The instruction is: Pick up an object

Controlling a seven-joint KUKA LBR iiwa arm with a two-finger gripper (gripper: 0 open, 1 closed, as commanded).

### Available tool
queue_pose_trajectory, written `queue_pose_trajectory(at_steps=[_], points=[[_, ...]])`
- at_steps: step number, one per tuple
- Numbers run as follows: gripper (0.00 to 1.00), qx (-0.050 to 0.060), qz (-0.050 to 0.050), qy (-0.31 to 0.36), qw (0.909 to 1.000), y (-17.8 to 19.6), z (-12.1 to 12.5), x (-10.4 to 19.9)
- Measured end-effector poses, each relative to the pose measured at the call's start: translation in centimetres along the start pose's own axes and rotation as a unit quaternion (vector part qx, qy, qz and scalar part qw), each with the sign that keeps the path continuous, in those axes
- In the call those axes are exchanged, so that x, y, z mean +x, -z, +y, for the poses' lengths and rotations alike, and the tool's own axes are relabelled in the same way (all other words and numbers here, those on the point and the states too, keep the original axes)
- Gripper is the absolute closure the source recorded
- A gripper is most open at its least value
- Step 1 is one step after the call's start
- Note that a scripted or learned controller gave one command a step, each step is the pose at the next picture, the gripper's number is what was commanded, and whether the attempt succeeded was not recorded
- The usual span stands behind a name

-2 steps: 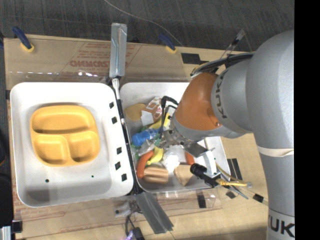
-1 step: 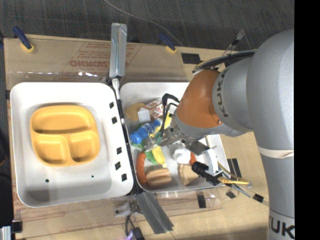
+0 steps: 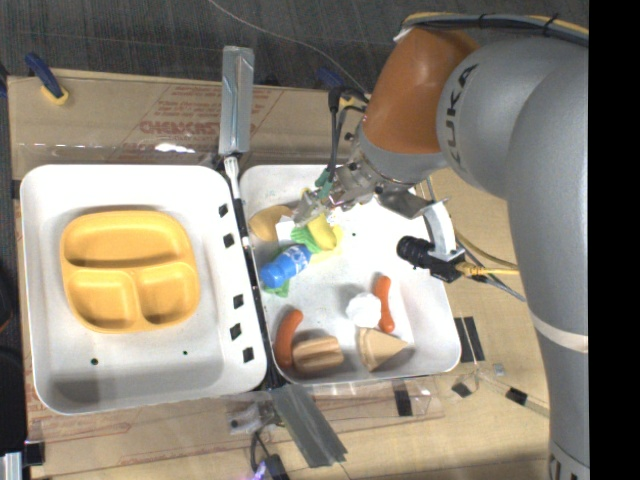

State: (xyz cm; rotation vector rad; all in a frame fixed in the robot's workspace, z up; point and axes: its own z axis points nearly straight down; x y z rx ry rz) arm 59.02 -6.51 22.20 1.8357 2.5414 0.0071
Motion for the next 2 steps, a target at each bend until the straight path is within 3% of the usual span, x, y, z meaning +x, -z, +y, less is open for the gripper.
queue_pose_trajectory(at_steps=[1,2], points=[[1.0,0.007,0.002,-0.229,0.9733,-1.0,0.2,5.3],[1.0,0.009,0.001,-0.297,0.9547,-3.2,1.3,6.8]])
